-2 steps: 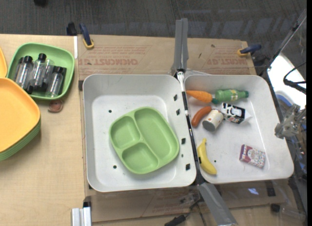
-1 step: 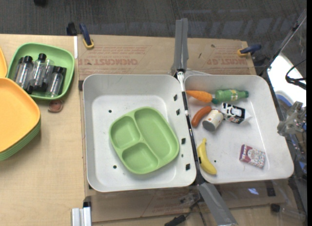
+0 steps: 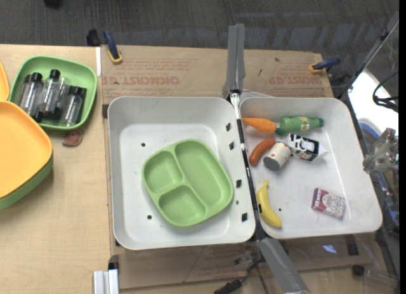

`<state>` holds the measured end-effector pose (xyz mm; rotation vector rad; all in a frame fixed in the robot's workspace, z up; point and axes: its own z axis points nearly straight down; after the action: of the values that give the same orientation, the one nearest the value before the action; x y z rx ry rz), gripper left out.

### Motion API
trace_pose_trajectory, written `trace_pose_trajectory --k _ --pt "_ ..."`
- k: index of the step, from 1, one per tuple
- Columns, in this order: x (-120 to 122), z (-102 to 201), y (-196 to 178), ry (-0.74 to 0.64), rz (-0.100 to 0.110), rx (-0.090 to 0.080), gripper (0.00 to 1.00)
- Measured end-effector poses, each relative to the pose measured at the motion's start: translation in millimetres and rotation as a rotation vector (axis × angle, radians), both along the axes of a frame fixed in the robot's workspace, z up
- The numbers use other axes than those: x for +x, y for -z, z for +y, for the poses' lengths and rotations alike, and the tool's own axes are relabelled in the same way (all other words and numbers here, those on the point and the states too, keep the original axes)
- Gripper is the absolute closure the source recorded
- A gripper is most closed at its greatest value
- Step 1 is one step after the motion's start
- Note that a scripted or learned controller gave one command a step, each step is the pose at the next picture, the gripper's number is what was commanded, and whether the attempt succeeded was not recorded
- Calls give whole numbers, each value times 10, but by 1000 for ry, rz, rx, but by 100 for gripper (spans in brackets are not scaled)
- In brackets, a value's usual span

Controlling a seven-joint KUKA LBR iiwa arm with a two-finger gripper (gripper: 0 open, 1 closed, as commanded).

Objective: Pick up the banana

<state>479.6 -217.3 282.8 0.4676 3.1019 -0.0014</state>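
Wooden surface (image 3: 70, 223) with two white bins; the tool (image 3: 380, 156) sits at the right bin's (image 3: 355, 159) outer rim, its opening impossible to judge.
Well across that bin from the tool, the banana (image 3: 268, 205) lies against the far wall; a grasp could jam on that wall or skid off the fruit. It looks small, yellow, curved, its stem pointing up toward the can (image 3: 276, 155).
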Motion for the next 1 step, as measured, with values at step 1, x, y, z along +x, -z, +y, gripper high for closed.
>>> trace_pose_trajectory --k 1 --pt "-5 -44 12 -51 0 0 100"
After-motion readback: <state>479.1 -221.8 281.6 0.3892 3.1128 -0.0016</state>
